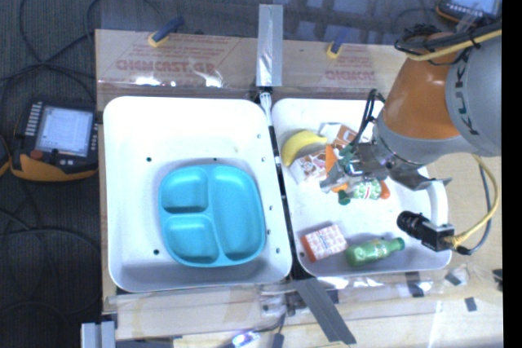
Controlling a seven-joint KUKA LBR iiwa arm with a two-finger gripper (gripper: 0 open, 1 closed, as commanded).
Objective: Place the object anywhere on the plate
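The blue 3-compartment plate [214, 213] is seen lying in the left bin [130, 134], with nothing on it. The objects are all found in the right bin [440, 257]: a yellow banana-like item [300, 144], a small printed packet [310, 167], a red-and-white box [324, 241], a green bottle [373, 250] and some red, orange and green pieces [367, 191] under the wrist.

The gripper [349, 169] is lowered into the right bin's clutter, near the packet and the coloured pieces. Whether the jaws are open or closed cannot be told; they are masked by the wrist and the clutter.

The pick step is judged to be in hand; nothing is yet carried. A secure hold on 1 object is called for next, then a lift clear of the bin wall and a traverse leftward over the plate.
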